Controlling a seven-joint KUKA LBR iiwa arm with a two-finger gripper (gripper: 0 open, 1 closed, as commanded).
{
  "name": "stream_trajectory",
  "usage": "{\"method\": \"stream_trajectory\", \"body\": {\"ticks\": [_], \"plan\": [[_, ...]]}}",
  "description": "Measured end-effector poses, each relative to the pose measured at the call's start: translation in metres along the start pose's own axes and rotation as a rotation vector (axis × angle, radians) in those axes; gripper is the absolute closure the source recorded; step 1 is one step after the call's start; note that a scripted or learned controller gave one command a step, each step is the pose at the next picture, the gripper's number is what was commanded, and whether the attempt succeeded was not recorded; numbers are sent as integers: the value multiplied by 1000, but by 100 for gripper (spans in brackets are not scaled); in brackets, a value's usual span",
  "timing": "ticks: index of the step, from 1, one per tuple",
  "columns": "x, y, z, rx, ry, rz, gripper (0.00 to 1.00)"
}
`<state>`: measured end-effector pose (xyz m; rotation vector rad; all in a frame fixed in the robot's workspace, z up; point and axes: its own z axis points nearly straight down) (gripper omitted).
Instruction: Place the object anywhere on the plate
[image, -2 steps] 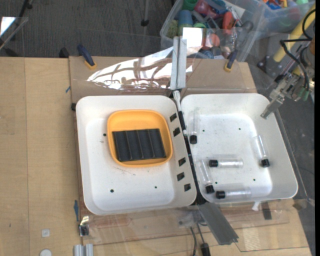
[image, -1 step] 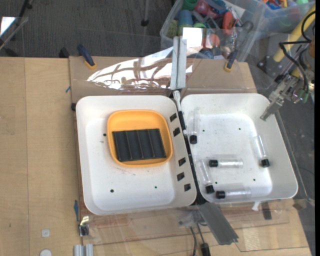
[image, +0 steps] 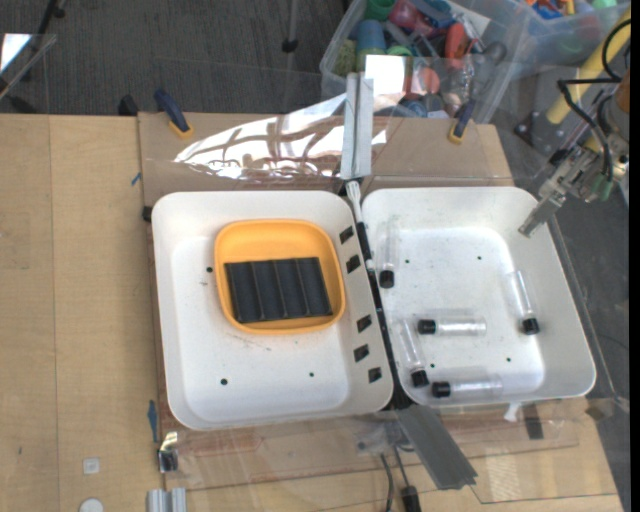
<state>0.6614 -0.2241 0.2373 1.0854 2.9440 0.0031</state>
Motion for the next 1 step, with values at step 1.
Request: {"method": "stream_trajectory", "body": {"ticks": [1], "plan": [[0, 2, -3, 2, -1, -60, 0]]}}
